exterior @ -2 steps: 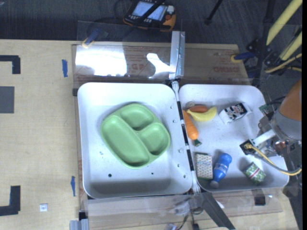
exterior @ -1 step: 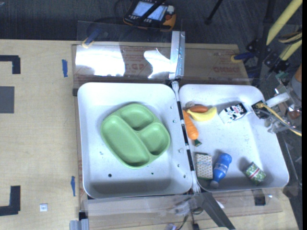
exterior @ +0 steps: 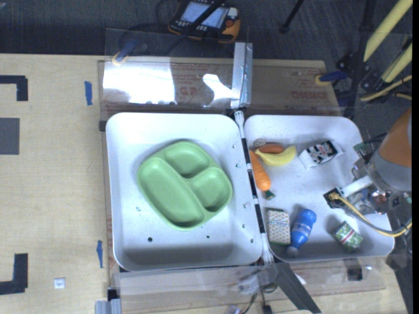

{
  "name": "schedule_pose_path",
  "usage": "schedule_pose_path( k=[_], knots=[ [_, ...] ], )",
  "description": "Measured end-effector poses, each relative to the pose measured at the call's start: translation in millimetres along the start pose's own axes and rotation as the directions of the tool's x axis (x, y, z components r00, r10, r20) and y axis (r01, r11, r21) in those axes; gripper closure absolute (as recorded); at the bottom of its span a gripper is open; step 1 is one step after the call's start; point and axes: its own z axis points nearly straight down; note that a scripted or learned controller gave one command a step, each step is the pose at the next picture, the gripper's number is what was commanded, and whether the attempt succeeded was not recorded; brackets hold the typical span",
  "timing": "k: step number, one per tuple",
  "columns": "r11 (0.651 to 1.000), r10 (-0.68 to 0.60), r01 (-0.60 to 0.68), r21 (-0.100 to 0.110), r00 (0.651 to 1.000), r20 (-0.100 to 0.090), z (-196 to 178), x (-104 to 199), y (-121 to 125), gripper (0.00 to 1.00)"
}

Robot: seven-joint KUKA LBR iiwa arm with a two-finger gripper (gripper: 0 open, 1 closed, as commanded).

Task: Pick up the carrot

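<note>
The reach is the step in hand, and it has barely begun: the carrot [exterior: 260,173] lies untouched in the right bin [exterior: 298,188], on the far side of that bin from the gripper [exterior: 380,201]. The grey arm [exterior: 399,149] hangs over the bin's outer edge, with the gripper low over the floor there. I cannot tell whether the gripper is open or closed, as it is half hidden and blurred. Nothing appears to be carried, and the carrot is well apart from it. The carrot rests lengthwise against the wall that divides this bin from the left bin [exterior: 131,149]. A banana [exterior: 276,154] touches or nearly touches the carrot's far end. A small white box [exterior: 319,152] lies between banana and gripper, farther back. Closer to the gripper are a green can [exterior: 347,235], just beside it, and a blue bottle [exterior: 301,227] a little beyond. The next move, I judge, calls for crossing the whole bin, lining up across the carrot and coming down clear of the wall and the banana. That wall may crowd the grasp. A green plate [exterior: 185,183] sits in the left bin.
</note>
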Motion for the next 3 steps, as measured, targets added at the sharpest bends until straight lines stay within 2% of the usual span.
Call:
schedule_pose_path(
  k=[1,2,3],
  knots=[
    [1.000,0.011,-0.011,0.002,1.000,0.005,-68,28,26,1.00],
    [0.981,-0.196,0.196,0.005,0.981,0.005,-68,10,9,1.00],
    [0.994,0.109,-0.109,0.001,0.994,0.005,-67,9,-2,1.00]
  ],
)
